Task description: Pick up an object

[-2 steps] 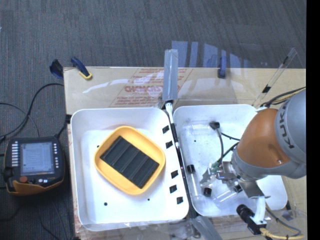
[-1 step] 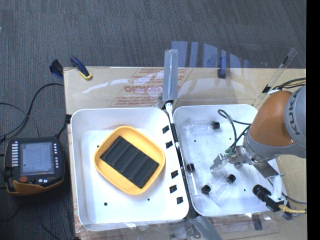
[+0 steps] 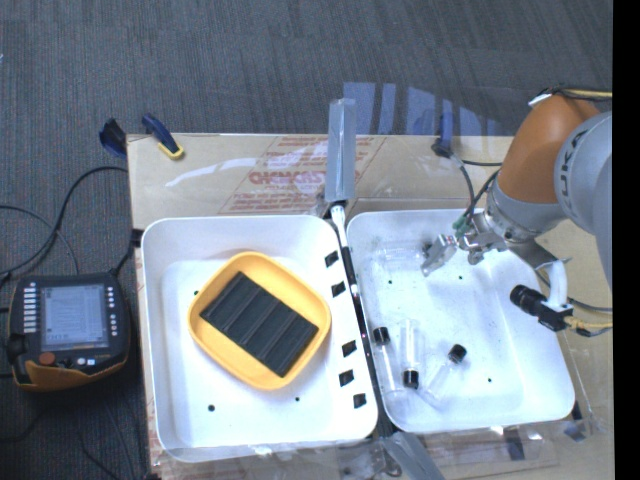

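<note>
Your likeliest targets are the small clear vials with black caps lying in the lower middle of the right bin; three or so lie there close together, one with its cap at the left near the bin's inner wall, another pointing down toward the front, and a separate black cap or short vial just to their right. They are see-through against white, so judge each one's lie by its dark cap and not by its body; close across the tube's width, near its middle, and pick the one that stands most apart from its neighbours (the right-hand one looks freest).

The gripper hangs over the far part of the same bin, well apart from those vials; its metal tip is too small and pale to read, so you cannot tell how wide it stands or whether anything is in it. From here it would need to come toward the front of the bin and drop squarely.

Mind the black cylinder at the arm's side, near the bin's right wall; it could brush the rim on a low approach.

The left bin holds a yellow tray with a dark ribbed slab in it; that is a wider, flatter grasp and the poorer choice from this pose.
</note>
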